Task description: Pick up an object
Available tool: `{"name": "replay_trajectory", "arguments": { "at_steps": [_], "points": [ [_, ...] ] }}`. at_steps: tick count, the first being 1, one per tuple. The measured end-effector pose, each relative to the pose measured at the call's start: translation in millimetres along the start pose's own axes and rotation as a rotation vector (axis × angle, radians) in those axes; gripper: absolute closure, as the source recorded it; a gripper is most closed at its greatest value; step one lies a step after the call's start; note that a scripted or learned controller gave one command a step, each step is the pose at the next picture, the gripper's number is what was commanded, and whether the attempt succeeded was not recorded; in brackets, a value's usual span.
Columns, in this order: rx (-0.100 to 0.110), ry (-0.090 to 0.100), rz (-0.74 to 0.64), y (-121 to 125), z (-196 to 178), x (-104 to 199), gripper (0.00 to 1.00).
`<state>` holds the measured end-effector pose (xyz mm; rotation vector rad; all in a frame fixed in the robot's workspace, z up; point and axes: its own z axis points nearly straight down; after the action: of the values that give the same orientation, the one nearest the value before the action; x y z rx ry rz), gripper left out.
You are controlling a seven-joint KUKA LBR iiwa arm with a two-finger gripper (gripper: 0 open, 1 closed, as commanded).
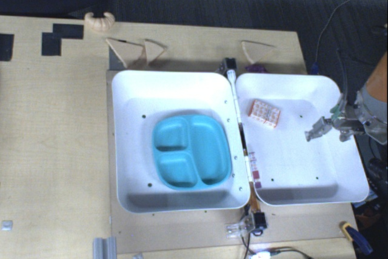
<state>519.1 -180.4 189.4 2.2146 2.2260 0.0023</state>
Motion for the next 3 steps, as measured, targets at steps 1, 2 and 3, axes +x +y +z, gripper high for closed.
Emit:
{"name": "replay_trajectory", "arguments": {
  "at_steps": [1, 2, 3],
  "points": [
    [0.002, 0.001, 0.003, -33, 91, -14, 0.0],
    [-0.003, 0.0, 0.002, -31, 79, -13, 1.0],
    [-0.003, 0.0, 0.0, 31, 5, 48, 1.0]
  ]
}}
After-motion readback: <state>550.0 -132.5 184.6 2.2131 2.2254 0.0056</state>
